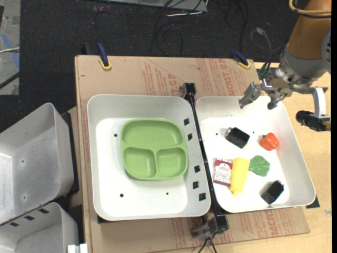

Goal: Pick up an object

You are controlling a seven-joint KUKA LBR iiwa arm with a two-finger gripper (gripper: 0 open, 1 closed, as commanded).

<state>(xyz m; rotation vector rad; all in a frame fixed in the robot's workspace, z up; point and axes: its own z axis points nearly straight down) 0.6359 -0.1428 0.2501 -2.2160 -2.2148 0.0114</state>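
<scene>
Gripper (pixel 261 98) hangs with fingers spread and nothing in them over the right bin's (pixel 301 157) far edge, so it looks like pre-grasp, and next it needs to drop onto the pepper (pixel 269 141) near that bin's right edge.

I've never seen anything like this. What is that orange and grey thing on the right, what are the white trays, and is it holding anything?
It is a robot arm, seen from one camera fixed above the bench. At its tip is a gripper, two fingers spread open with nothing between them, hanging over the far edge of the right bin. That bin holds small things to pick: a black block, an orange-red toy pepper, a green leafy piece, a yellow banana-like piece, a small printed card and another black block. The left bin holds a green divided plate. Both sit on a board.
</scene>
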